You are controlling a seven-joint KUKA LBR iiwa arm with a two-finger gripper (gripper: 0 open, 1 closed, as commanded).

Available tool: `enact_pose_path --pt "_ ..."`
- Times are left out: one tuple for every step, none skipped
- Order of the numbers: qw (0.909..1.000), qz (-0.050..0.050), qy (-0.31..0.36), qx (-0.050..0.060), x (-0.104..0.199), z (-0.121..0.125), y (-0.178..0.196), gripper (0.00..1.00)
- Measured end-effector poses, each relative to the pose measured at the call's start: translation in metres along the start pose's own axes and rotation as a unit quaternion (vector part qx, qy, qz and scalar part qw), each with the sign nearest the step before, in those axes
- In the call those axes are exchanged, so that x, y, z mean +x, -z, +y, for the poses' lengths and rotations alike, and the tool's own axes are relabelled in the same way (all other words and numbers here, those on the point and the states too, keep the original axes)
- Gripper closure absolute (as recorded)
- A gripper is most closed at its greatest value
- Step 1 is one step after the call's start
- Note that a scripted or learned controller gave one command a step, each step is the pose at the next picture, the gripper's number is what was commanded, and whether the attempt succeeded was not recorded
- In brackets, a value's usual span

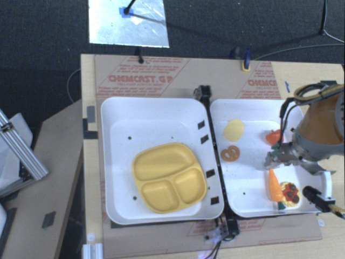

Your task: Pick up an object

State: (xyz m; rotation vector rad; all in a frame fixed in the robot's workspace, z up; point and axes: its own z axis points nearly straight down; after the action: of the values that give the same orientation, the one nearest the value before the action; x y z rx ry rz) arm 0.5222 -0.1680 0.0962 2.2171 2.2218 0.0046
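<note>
My gripper (pixel 276 159) hangs low over the right bin (pixel 248 201), near its right side. Just below it lies an orange carrot (pixel 274 184), with a flat piece bearing red and dark spots (pixel 290 194) beside it. A red object (pixel 273 137) sits just above the gripper, partly hidden by the arm's cables. Farther left in the same bin are a pale yellow round piece (pixel 234 129) and a brown pretzel (pixel 230 154).
The left bin (pixel 124 117) holds a yellow three-compartment plate (pixel 141 166). A black divider with clips (pixel 211 144) runs between the bins. The arm's orange-banded wrist (pixel 323 120) and black cables stand over the right bin's right edge.
</note>
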Motion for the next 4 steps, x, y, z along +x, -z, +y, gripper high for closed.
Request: enact_pose_path --pt "1.0 -0.001 0.001 0.0 -0.001 0.004 0.043 1.0" --pt "1.0 -0.001 0.001 -0.001 -0.009 0.01 0.102 1.0" --pt "1.0 -0.001 0.002 -0.001 -0.011 0.006 0.163 1.0" --pt "1.0 -0.001 0.002 0.0 -0.011 0.007 0.173 1.0"
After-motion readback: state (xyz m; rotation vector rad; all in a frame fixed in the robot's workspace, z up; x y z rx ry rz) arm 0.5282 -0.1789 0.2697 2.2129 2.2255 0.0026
